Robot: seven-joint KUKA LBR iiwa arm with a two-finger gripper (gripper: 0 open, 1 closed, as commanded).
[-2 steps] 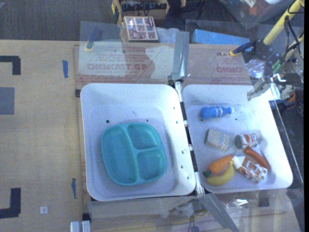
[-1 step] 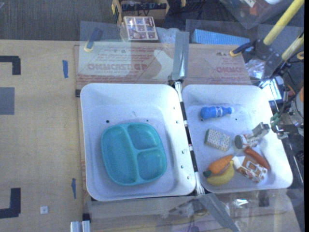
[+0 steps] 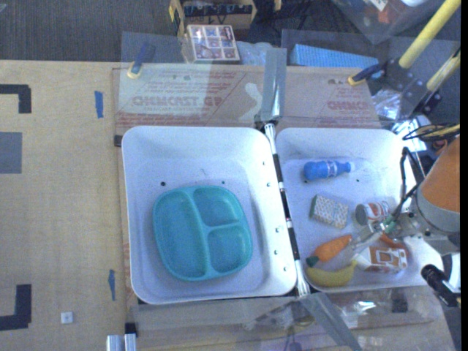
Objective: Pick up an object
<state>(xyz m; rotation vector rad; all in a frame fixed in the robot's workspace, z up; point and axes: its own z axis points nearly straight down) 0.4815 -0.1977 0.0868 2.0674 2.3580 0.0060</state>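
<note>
Beside the glossy carrot (image 3: 334, 248), a thin metallic claw (image 3: 380, 232) (open or closed: cannot tell).

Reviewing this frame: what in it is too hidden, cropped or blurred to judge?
- Gripper, camera view: blurred among the items in the right bin; its state and contact are unreadable.
- Arm: cut off by the right edge.
- Small can and carton: labels too small to read.
- Banana: partly covered by the carrot.
</note>
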